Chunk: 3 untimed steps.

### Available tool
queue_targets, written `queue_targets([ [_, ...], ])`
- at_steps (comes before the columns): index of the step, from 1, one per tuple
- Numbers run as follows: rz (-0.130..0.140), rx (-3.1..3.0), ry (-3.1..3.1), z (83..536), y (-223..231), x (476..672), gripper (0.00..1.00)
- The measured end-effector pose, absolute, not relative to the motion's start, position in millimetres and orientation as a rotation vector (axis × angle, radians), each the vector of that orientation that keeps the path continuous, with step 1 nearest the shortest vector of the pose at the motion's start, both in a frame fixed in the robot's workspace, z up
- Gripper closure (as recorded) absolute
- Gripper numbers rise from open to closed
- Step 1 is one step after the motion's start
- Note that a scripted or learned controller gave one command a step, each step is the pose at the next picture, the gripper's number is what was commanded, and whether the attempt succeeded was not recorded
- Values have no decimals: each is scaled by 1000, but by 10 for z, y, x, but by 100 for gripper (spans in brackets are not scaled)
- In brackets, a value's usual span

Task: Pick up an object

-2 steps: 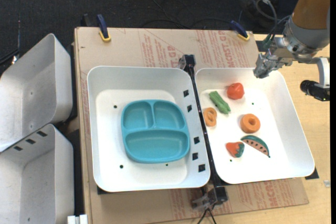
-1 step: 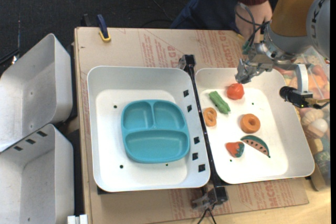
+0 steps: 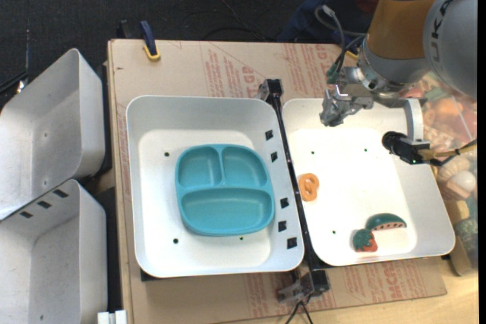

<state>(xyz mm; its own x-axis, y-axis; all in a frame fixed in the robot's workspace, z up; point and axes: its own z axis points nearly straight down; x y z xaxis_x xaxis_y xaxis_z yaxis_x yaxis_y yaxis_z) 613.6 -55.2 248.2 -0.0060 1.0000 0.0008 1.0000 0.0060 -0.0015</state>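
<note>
Toy watermelon slice (image 3: 377, 230) and orange ring (image 3: 308, 187) are left far from the gripper (image 3: 332, 113), whose opening cannot be told; misses are risked.

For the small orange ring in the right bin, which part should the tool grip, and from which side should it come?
Probably from straight above, pinching one side of the orange ring across its band, one finger in the hole. It lies flat near the right bin's left wall, so a sideways approach looks blocked there.
</note>
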Motion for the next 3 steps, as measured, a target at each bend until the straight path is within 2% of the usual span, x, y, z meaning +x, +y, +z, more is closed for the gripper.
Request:
queue_targets([
  [3,2,-2212,-2228,2548,848,5821,100],
])
